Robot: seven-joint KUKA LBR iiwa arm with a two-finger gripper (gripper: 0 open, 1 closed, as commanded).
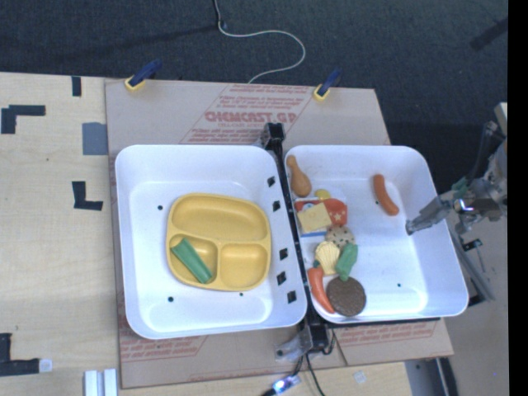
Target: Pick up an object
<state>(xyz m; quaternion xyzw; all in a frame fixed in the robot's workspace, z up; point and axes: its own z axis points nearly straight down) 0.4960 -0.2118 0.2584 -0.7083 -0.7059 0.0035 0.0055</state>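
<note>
The tool hangs at the right white bin's right rim; whether it is spread or closed I cannot tell. Nearest lies the reddish-brown toy sausage, apart from the clutter: probably descend straight, straddling its short axis.

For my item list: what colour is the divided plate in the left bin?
Yellow plate, camera view.

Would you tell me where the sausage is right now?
The sausage lies alone in the right bin, near its upper right, apart from the toy food pile along the bin's left wall.
</note>
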